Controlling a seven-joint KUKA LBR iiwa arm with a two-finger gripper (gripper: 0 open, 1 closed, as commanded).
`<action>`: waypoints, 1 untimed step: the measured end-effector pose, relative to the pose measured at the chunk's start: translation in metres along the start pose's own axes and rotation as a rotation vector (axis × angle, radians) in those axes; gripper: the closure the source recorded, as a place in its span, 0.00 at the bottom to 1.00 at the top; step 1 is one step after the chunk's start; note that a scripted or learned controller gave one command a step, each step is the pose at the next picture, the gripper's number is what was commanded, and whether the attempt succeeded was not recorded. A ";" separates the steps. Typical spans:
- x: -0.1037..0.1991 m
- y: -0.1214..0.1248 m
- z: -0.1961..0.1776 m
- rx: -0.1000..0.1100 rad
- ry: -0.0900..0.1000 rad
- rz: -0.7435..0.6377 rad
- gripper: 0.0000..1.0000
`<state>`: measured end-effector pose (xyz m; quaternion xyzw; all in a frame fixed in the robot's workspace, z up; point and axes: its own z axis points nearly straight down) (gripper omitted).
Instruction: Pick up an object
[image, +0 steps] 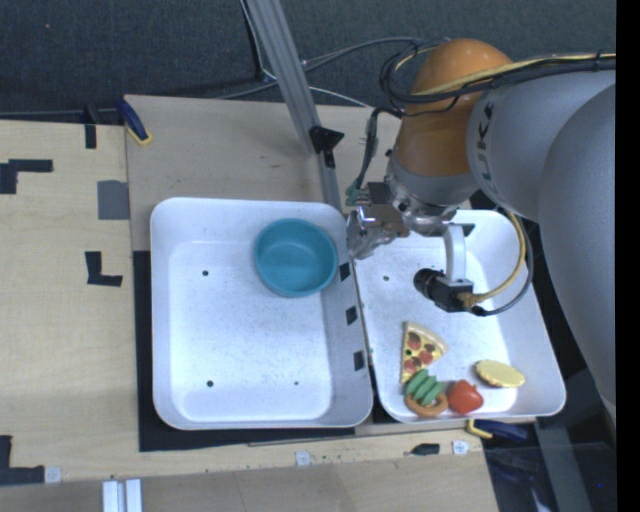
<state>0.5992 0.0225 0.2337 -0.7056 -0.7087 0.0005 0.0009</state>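
Illumination even, moderately bright, overhead and diffuse. Left bin (240, 400) and right bin (530, 395) near overexposure; floor detail washed out. Soft shadow under arm (540, 130) falls across right bin's upper part. Mild highlight on orange band (450, 75). Blue bowl (295, 257) casts faint shadow. Background top dark, low detail. Overall sharpness modest; slight softness and compression noise. No marked edge distortion.

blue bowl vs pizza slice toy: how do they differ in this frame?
The blue bowl is round and one solid colour; the pizza slice is a flat wedge, yellow with red spots. The bowl looks much bigger than the slice. The bowl sits in the left bin at its far right corner; the slice lies in the right bin beside other toy food. Both rest on a bin floor, apart from the claw.
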 end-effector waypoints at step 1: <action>0.052 -0.017 0.012 0.000 0.000 0.000 1.00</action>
